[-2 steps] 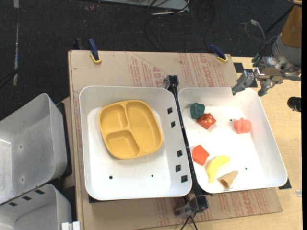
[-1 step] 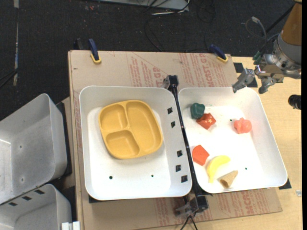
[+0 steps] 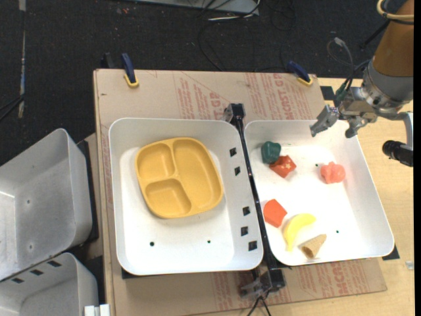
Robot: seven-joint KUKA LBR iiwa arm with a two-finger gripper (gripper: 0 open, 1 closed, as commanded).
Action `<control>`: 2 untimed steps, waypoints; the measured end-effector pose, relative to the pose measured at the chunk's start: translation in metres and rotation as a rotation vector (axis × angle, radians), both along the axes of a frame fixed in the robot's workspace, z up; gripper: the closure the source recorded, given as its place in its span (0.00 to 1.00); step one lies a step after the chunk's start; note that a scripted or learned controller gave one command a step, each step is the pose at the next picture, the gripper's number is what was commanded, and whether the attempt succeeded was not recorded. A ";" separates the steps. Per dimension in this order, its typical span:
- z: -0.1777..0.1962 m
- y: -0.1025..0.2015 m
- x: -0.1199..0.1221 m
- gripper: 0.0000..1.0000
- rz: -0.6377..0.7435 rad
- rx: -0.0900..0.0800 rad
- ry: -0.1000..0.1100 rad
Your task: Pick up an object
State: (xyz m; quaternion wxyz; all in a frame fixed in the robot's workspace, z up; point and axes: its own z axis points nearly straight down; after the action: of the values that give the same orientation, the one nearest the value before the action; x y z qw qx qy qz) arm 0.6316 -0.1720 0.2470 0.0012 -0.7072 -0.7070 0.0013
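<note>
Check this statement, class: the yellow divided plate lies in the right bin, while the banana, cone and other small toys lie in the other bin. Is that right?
Not quite. The camera view shows the yellow divided plate in the left bin, not the right one. The rest holds: the banana, the cone and the other small toys lie in the other bin, the right one.

Left bin point(image 3: 125, 242): held yellow divided plate point(image 3: 178, 176)
Right bin point(image 3: 368, 176): held six small objects
Gripper point(image 3: 337, 124): open, above far rim
</note>
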 end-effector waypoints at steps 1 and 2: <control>-0.046 0.007 0.000 0.00 0.003 0.001 0.001; -0.091 0.011 0.007 0.00 0.004 0.000 -0.001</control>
State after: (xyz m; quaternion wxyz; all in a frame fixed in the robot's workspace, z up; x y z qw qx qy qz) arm 0.6382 -0.1611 0.1563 0.0008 -0.7058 -0.7084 0.0008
